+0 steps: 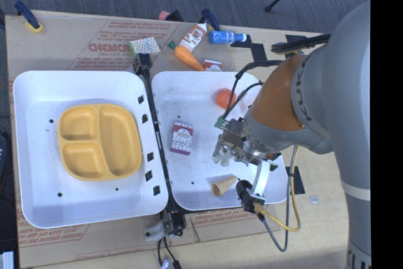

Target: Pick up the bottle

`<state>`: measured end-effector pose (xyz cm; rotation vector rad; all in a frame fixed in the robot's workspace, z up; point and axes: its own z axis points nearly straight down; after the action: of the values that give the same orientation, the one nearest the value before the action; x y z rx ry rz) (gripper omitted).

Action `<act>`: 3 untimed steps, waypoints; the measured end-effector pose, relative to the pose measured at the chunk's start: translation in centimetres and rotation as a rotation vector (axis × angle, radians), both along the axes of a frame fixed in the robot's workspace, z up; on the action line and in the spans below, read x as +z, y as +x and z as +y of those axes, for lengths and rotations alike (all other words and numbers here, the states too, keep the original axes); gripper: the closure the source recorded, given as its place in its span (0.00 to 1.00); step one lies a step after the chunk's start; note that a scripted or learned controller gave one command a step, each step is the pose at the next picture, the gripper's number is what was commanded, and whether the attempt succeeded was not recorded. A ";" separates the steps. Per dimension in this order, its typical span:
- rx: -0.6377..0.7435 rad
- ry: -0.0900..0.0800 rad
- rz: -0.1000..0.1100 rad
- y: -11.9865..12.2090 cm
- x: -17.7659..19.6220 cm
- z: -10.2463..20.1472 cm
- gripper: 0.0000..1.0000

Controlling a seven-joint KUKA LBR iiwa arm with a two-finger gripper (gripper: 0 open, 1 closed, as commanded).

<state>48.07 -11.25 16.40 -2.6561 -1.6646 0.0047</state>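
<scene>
Two bottles lie on the bench behind the right bin [189,201]: a blue bottle [225,37] and a white bottle with an orange label [192,36]. Both are outside the bins. My gripper [225,153] hangs low over the right bin's middle, well in front of both bottles. The grey wrist and orange band [277,101] cover the bin's right part. In front of the gripper a small cone [223,186] lies on the bin floor, and a red carton [182,138] lies to its left. I see no bottle at the gripper.
An orange ball [223,97] sits in the right bin's back, partly behind a cable. A carrot [187,58] and a small red-white packet [213,64] lie behind that bin. The left bin [31,154] holds a yellow divided plate [99,140].
</scene>
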 end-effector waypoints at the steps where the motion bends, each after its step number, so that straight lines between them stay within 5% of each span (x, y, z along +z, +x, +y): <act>1: 0.297 -0.001 -0.005 -0.4 2.8 3.7 1.00; 2: 0.382 0.002 -0.001 -0.5 2.7 6.1 1.00; 3: 0.057 -0.001 0.000 -0.6 -4.2 0.4 1.00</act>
<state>47.51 -10.86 12.20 -2.6081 -1.7405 0.0061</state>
